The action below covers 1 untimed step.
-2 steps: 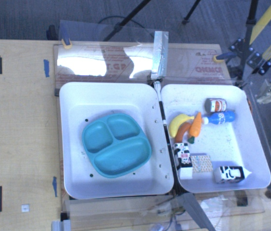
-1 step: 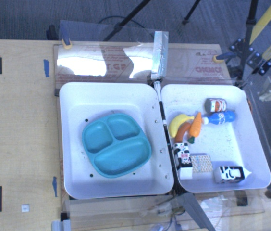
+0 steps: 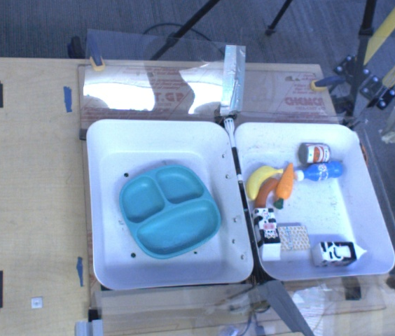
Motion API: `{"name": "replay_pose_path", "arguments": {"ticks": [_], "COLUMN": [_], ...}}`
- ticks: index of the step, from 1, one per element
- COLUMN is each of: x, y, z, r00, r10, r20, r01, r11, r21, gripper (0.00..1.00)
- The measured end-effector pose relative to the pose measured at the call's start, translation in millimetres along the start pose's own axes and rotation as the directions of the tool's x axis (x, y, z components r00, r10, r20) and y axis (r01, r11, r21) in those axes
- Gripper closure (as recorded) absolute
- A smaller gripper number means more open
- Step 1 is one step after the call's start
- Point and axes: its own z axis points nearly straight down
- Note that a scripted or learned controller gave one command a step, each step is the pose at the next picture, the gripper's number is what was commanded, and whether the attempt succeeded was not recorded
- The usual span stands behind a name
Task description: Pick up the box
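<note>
The wooden tabletop (image 3: pixel 22 208) fills the left side, marked with black tape corners and short blue tape strips. Next comes the left bin (image 3: pixel 106 257), a shallow white tray holding a teal divided plate (image 3: pixel 170 210) with 3 compartments, set a little askew near the middle of the bin. Behind both bins lies a sheet of clear plastic (image 3: pixel 148 89) over cardboard, with a silver taped strip (image 3: pixel 233 79) standing above the seam where the 2 bins meet.

The right bin (image 3: pixel 365 208) carries the small items. Close to its left wall a yellow banana (image 3: pixel 260 179) lies touching an orange carrot (image 3: pixel 286 183), which is tilted with its tip up. Below them, hard against the left wall, sits a small black and white carton (image 3: pixel 265 224). Just beside it, to the right and nearer the front edge, lies the box (image 3: pixel 292 239), flat, with a speckled pinkish top. Further right along the front, a second black and white carton (image 3: pixel 337 253) rests on its side. Near the back of the bin a can (image 3: pixel 314 152) lies on its side, and just in front of it a blue bottle (image 3: pixel 321 171), also lying down.

The hand's state cannot be told from this view
</note>
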Motion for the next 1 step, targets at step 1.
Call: {"name": "replay_pose_path", "arguments": {"ticks": [1], "x": [-1.4], "y": [0.9], "z": [-10.7], "r00": [1.0], "r10": [0.0], "r20": [0.003], "r01": [0.0], "r11": [1.0], "r21": [-0.004], "gripper": [1.0]}}
